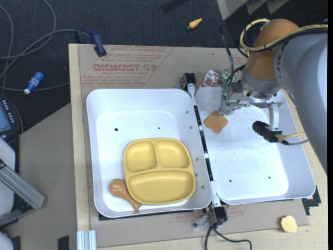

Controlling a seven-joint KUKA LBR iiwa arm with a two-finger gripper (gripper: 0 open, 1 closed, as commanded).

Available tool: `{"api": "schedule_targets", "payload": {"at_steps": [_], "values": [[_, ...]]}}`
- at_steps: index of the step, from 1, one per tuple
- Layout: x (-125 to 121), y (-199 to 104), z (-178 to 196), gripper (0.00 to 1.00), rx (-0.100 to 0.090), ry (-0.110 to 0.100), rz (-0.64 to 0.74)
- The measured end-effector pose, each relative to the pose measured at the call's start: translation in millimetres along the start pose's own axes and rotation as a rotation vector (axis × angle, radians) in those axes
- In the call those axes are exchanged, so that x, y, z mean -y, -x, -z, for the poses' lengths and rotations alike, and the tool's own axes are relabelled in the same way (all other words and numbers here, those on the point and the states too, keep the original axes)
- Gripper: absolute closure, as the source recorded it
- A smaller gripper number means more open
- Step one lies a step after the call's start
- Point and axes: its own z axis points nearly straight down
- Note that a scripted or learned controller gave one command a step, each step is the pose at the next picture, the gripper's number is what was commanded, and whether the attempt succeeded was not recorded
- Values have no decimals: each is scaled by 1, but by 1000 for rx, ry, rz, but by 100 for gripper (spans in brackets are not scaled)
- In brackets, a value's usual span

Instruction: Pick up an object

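Small brown chunk in the right bin, close to its back left corner, just beside the left wall. Lumpy and a bit wider than long, lying flat, so hard to say which way it points.

Gripper right at the chunk's back edge, pointing down into the bin. Cannot tell whether open or closed, or touching the chunk. Big grey arm coming in over the bin's back right corner, orange band on top.

In the left bin, a yellow plate by the front wall. Toy drumstick against its front left side, thin end toward the front wall.
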Motion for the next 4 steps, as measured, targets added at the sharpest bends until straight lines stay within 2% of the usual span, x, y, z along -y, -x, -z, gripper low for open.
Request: {"api": "schedule_targets", "payload": {"at_steps": [1,2,4], "values": [[0,0,-1,0,0,-1,0],[4,-2,-13,0,-3,-9,-1],[16,8,-12,0,-3,-8,-4]]}}
